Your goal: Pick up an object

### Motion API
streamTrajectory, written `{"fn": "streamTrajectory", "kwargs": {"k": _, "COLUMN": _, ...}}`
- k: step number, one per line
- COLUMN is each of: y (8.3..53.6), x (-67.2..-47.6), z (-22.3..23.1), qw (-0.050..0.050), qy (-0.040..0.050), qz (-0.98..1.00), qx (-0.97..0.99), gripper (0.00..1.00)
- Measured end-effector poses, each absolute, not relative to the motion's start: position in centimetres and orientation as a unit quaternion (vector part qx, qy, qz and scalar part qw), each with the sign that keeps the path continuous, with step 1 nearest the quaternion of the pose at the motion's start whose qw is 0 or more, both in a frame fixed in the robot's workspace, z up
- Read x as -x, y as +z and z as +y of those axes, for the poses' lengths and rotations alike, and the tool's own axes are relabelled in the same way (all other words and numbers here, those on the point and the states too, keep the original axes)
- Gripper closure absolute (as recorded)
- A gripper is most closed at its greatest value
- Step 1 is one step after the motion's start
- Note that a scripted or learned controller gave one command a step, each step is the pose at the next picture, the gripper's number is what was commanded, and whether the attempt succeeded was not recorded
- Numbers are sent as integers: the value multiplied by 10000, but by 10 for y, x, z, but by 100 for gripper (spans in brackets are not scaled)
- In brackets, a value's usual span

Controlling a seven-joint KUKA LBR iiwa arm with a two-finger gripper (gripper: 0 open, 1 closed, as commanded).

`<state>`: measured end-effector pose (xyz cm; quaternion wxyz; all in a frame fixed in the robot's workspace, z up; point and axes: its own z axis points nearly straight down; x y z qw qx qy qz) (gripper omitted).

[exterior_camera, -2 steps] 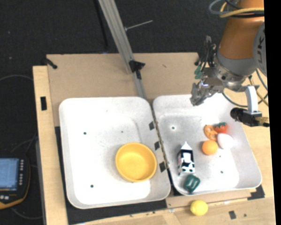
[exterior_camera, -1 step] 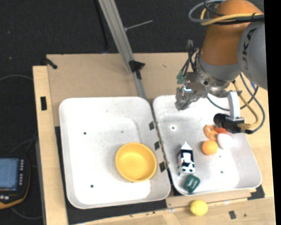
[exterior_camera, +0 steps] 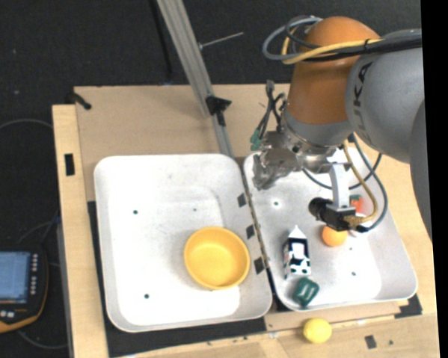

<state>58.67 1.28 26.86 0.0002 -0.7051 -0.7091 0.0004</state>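
Arm over the right bin (exterior_camera: 394, 274). Gripper (exterior_camera: 267, 171) sits at that bin's upper-left corner, by the divider; jaw state cannot tell, nothing seen held. In the right bin: carton (exterior_camera: 295, 257), black-and-white, upright, long axis roughly vertical in view, top toward the far side; green piece (exterior_camera: 305, 290) just below it; orange ball (exterior_camera: 334, 236) to its right. Yellow bowl (exterior_camera: 216, 257) in the left bin (exterior_camera: 135, 194). Yellow ball (exterior_camera: 316, 330) on the bench (exterior_camera: 131, 112), outside the bins.

**Arm reaching in from the right**

The grey arm (exterior_camera: 388, 91) enters from the right edge, its orange band (exterior_camera: 325, 72) bulging above the wrist. The claw (exterior_camera: 267, 168) points downward at the wrist's lower left, with cables looping around it.
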Motion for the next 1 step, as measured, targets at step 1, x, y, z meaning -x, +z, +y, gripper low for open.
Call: {"fn": "streamTrajectory", "kwargs": {"k": 1, "y": 252, "x": -571, "z": 58, "qw": 0, "qy": 5, "qz": -7089, "qx": 7053, "gripper": 100}}
